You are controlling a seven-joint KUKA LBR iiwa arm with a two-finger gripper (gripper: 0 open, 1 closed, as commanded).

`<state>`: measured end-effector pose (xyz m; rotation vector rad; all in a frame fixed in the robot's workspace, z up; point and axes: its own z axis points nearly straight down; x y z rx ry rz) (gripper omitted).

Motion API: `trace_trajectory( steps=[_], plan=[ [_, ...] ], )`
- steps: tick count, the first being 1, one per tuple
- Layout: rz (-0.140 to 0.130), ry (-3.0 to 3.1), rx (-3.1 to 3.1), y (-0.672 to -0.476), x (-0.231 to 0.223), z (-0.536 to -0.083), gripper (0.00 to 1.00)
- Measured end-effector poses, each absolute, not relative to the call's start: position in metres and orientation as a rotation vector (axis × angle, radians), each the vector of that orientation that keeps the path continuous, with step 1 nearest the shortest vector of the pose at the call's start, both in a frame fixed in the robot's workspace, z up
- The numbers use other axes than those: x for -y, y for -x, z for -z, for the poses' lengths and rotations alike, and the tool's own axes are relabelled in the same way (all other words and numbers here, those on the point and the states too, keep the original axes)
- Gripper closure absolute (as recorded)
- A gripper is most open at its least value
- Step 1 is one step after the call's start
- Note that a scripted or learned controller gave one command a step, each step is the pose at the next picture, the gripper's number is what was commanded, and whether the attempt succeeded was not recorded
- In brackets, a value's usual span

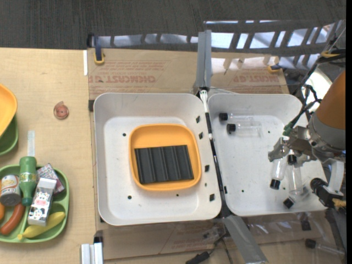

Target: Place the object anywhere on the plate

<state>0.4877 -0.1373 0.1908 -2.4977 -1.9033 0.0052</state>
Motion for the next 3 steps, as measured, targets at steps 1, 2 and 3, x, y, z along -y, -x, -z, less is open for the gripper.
trace_trajectory(
  steps=[1,2,3],
  plan=[
    [-0.005,2.498,1.903,-0.488,0.137,-0.191,0.0],
    [-0.004,2.49,1.915,-0.485,0.18,-0.238,0.0],
    [-0.005,2.49,1.915,-0.516,0.208,-0.333,0.0]
  ],
)
